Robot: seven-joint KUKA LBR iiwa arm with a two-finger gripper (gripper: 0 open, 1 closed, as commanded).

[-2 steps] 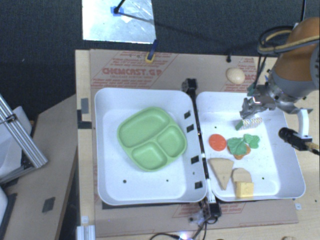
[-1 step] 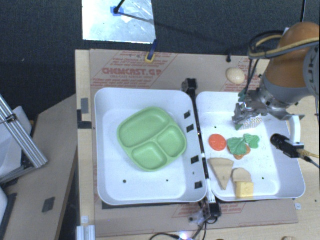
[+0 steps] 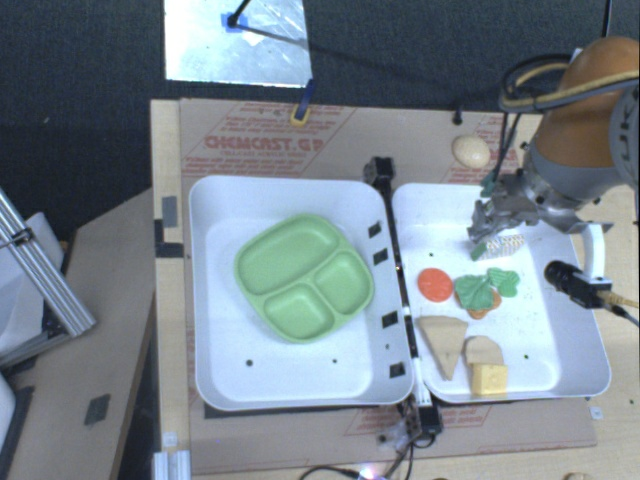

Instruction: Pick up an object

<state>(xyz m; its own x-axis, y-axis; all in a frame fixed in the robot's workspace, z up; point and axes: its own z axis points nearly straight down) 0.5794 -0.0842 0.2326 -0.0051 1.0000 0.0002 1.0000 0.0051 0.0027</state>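
My gripper (image 3: 492, 234) hangs low over the far part of the right bin (image 3: 570, 368). A small whitish ridged item (image 3: 508, 245) lies right under its tip; I cannot tell whether the two touch. In front of it lie a green leafy piece (image 3: 486, 288) and a flat orange-red disc (image 3: 434, 285). Nearer the front sit a tan wedge (image 3: 442, 340), a pale bread-like piece (image 3: 484, 349) and a yellow block (image 3: 489, 378).
The left bin (image 3: 220, 368) holds a green divided plate (image 3: 304, 277). A black divider (image 3: 392, 268) runs between the bins. A beige egg-shaped object (image 3: 471, 150) rests on the bench behind the right bin. A black cylinder (image 3: 570, 280) juts from the arm over the bin's right side.
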